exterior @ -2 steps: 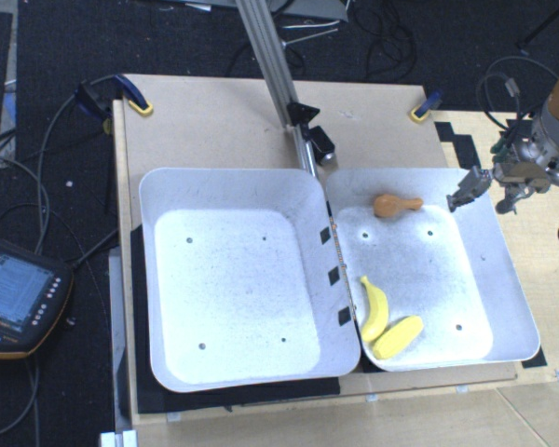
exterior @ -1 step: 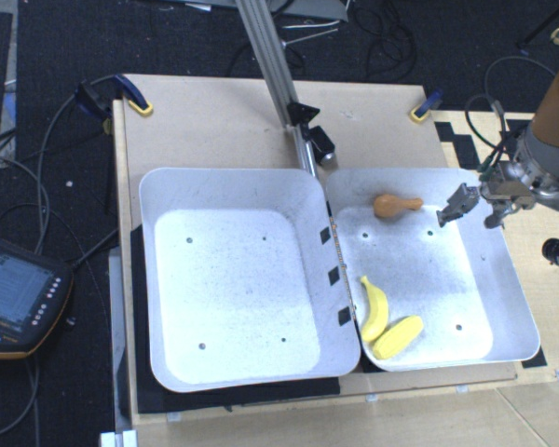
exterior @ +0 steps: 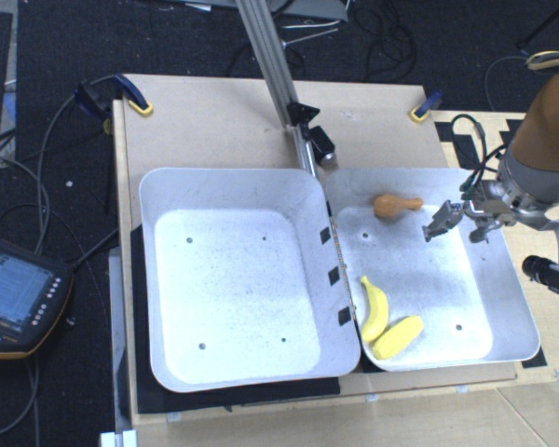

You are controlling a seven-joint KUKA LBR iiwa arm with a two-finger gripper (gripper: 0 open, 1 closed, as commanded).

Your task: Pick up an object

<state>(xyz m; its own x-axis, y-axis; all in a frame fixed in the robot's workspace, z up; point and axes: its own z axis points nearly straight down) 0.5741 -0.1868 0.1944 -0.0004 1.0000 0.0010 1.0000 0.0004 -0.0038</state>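
The small orange-brown plastic drumstick-shaped toy [exterior: 396, 205] lies on its side near the far edge of the right white bin [exterior: 503, 291], its thin end pointing toward the arm. It looks light, stiff and smooth, so it may skid under a glancing touch; the narrow shaft next to the bulb seems the surest place to pinch. Toward that bin's near-left corner lie a curved yellow plastic banana [exterior: 374, 306] and a yellow lemon-like piece [exterior: 397, 336], touching each other, likewise light and rigid, the banana best taken across its middle. The left white bin [exterior: 168, 189] sits alongside on the pale wooden counter [exterior: 214, 124].

The two-finger gripper [exterior: 456, 223] hangs over the right bin's far-right part, near the drumstick but apart from it, fingers [exterior: 438, 223] spread and gripping nothing. The grey arm [exterior: 545, 152] reaches in from the right, wrist tilted down toward the bin.
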